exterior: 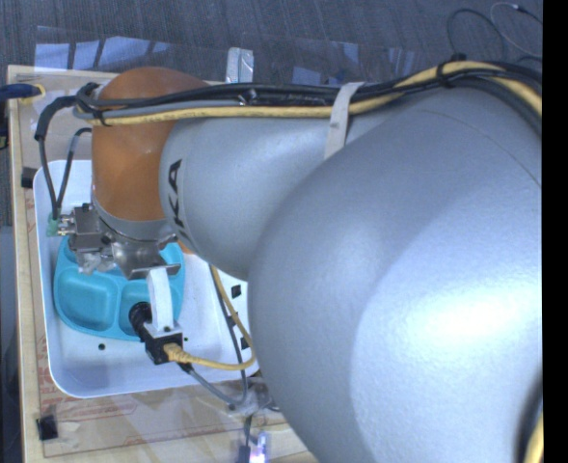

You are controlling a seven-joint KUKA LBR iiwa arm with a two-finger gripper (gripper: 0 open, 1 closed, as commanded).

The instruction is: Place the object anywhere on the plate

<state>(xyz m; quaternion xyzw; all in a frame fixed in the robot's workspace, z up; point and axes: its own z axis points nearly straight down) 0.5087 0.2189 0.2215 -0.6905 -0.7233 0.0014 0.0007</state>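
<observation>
A light blue plate (86, 302) with divided compartments lies in the left white bin (91, 379), near its left side. The grey arm with its orange band (134, 162) reaches in from the right and covers most of the bench. Its wrist (120, 244) hangs directly over the upper right part of the plate and hides whatever lies below it there. Nothing shows on the bare part of the plate.
A yellow and black cable (211, 363) runs from a black connector (158, 340) over the bin floor. The wooden bench edge (28, 355) borders the bin on the left. A blue clamp (9, 93) sits at the far left corner.
</observation>
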